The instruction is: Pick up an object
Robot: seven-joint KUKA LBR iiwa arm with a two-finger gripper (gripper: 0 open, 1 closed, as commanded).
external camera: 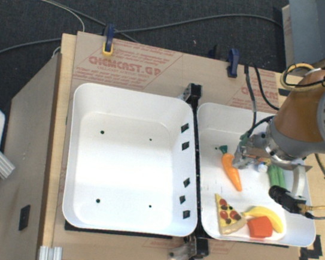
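Several toy foods lie in the right bin (224,120). An orange carrot (232,172) with a green top lies slanted near the bin's middle. A pizza slice (228,214), a yellow banana (268,216) and a red block (260,227) sit along the front edge. A green piece (276,175) lies further right, partly under the arm. My gripper (249,159) hangs low over the bin, just right of the carrot's top end, close to it. The wrist hides its fingers.
The left bin (87,145) stands beside the right one, with a black divider strip (191,161) between them. Cables run over the bench at the back right. A black part of the wrist (285,199) sticks out above the banana.
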